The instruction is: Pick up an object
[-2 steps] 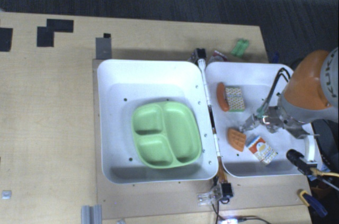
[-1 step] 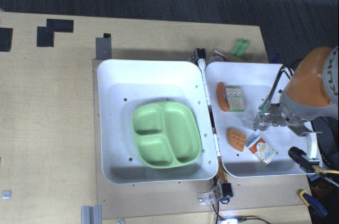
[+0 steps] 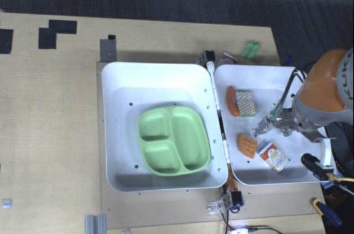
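Reaching in from the right, the grey arm [image 3: 326, 89] with its orange band hangs over the right-hand bin [image 3: 287, 73], 1 of 2 shallow white bins set side by side on the wooden bench [image 3: 50, 133]. Its gripper [image 3: 271, 122] sits low above the bin floor, near the middle of that bin; whether it is open or closed I cannot tell, and nothing is visibly held by it.

4 small objects lie in the right bin. An orange-red sausage-shaped piece [image 3: 232, 101] lies near the left wall, touching a speckled grey block [image 3: 245, 103] just to its right. Lower down, an orange waffle-like piece [image 3: 247, 145] rests beside a small red-and-white carton [image 3: 273, 156], both just below and left of the gripper.

The left bin [image 3: 127, 83] holds a light green divided plate [image 3: 174, 140] with 3 compartments, lying flat near the bin's centre. A small green item [image 3: 250, 50] lies on the bench behind the right bin.
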Tool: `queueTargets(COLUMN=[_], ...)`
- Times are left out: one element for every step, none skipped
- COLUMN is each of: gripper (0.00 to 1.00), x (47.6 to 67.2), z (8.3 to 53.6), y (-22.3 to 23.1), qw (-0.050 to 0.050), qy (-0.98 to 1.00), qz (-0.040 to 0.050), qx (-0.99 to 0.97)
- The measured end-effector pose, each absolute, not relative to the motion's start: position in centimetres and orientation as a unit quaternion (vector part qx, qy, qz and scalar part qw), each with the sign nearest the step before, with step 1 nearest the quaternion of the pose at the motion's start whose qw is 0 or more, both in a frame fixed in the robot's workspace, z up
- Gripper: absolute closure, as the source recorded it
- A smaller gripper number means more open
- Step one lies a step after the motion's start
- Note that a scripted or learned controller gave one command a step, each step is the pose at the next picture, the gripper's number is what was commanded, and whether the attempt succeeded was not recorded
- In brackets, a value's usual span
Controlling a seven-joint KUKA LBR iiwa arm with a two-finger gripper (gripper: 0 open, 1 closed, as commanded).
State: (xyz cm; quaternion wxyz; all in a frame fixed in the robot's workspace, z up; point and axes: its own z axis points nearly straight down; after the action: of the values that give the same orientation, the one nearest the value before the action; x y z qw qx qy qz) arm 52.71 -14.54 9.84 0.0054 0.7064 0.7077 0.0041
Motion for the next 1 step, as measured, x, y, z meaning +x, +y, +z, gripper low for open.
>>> queueTargets(gripper=[0.00], x=[49.95], z=[8.79], y=[-13.40], qw=[0.006], qy=[0.707], qz=[0.0033], qx=[0.707])
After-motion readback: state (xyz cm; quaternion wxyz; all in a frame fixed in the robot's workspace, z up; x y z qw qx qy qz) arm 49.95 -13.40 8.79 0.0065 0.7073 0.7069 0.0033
